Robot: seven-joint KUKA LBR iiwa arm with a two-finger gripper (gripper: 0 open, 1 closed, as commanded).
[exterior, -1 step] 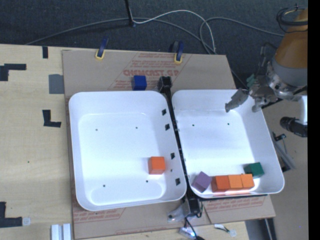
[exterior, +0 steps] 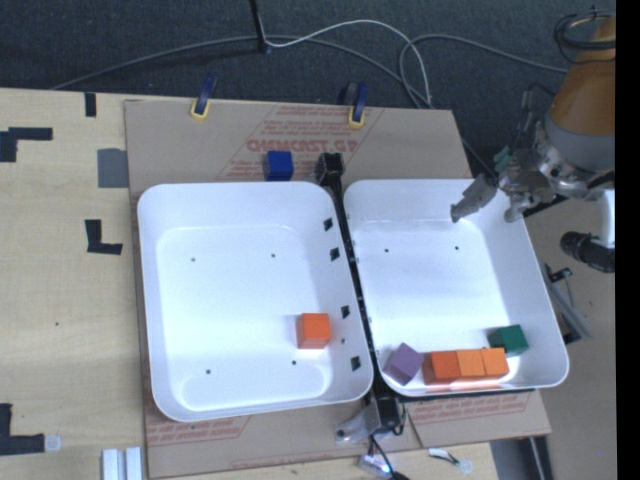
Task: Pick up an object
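While the gripper (exterior: 470, 206) was held above the right bin (exterior: 520, 298) at its one o'clock edge, whether it was spread could not be told. An orange block (exterior: 314, 330) was seen in the left bin (exterior: 170, 298) at five o'clock. Both bins were carried on cardboard (exterior: 290, 138) laid over the counter (exterior: 50, 298), with dark carpet (exterior: 120, 18) beyond.
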